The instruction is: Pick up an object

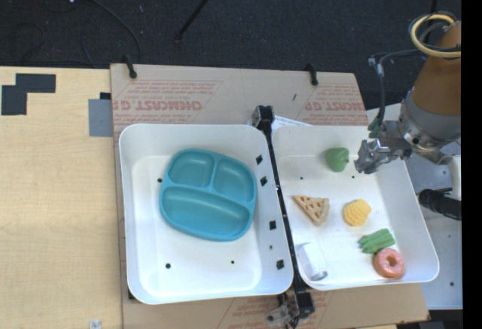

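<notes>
- Over in the left bin (pixel 143 245), a teal divided plate (pixel 208 194) lies flat, well apart from any action.
- In the right bin (pixel 422 241): a clear cup (pixel 311 260) at 7 o'clock, a waffle wedge (pixel 312 208) mid-bin, a yellow corn piece (pixel 357 211) just beside it, then a green pod (pixel 376 240) and pink doughnut (pixel 389 263) at 5 o'clock.
- The green toy (pixel 337 159), small, rounded and slightly blurred, sits at the bin's 12 o'clock.
- The gripper (pixel 367 156) hangs just beside it; the toy lies at the gripper's 9 o'clock, apparently the nearest pick.
- Whether the fingers are spread or closed, I cannot tell; nothing is visibly held.
</notes>
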Controlling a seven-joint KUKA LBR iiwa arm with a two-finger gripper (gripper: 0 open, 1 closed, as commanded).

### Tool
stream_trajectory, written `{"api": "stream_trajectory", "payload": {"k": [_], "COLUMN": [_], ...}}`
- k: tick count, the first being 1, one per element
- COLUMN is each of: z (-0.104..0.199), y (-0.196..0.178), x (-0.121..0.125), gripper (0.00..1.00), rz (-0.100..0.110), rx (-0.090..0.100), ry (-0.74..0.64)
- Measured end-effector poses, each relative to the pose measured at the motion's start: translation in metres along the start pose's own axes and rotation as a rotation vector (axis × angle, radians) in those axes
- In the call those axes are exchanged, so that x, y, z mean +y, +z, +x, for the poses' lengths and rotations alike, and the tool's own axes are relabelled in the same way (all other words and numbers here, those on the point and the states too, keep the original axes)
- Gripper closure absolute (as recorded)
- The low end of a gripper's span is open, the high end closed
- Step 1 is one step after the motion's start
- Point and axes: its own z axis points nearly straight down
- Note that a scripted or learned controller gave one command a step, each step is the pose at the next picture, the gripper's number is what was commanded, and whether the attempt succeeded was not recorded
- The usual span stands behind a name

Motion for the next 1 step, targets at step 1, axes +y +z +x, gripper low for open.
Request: {"api": "stream_trajectory", "payload": {"k": [1], "z": [0.0471], "y": [0.0031], "x": [-0.0028], "gripper": [1.0], "rz": [0.007], "rx": [0.003], "ry": [-0.003]}}
